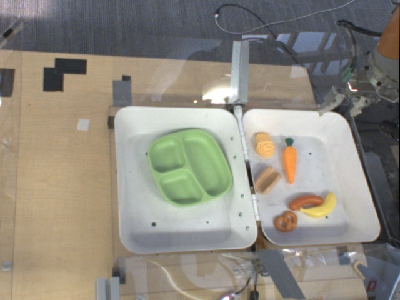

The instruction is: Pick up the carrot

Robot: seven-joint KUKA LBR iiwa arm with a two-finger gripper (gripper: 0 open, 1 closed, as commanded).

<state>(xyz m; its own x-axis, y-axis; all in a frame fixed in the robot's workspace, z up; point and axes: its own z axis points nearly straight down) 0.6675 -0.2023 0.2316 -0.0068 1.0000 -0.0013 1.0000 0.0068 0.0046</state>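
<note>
The small orange plastic toy carrot with a green top (290, 161) lies lengthwise, clear of its neighbours, in the right-hand shallow white bin (350, 136), probably light, rigid and slick, so best pinched across its thicker upper body.

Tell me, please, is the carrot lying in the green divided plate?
No, the carrot lies in the right bin, between the corn and bare floor.

Two white bins (181, 239), one green plate (189, 166), one carrot (290, 161), five other toy foods (265, 145).
</note>
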